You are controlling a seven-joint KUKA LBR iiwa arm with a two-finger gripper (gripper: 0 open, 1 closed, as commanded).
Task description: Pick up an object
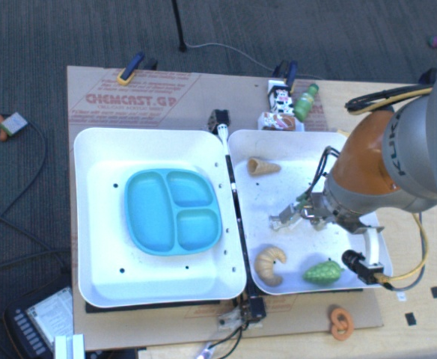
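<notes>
Overhead slanted view of the worktop (129,88), listed from the near edge to the far edge. Nearest, outside the bins, a small orange pretzel-shaped toy (341,322) lies on the bare board. Inside the right white bin (241,200), along its near wall, rest a tan croissant-shaped toy (270,264) and, to its right, a green knobbly toy fruit (322,272), the two apart from each other. My jaws (284,217) hang over the middle of this bin, beyond both of those objects; they point toward the bin divider and nothing shows between them, though whether they are wide or narrow I cannot tell at this size. My grey arm with its orange band (368,159) enters from the right. In the left white bin (99,275) lies a light blue three-compartment plastic plate (175,209), roughly centred. Further off in the right bin, a tan cone-shaped toy (263,167) lies on its side near the far wall. Beyond the bins stand a green bottle-shaped toy (304,103) and a small patterned box (280,111), just beside one another.
</notes>
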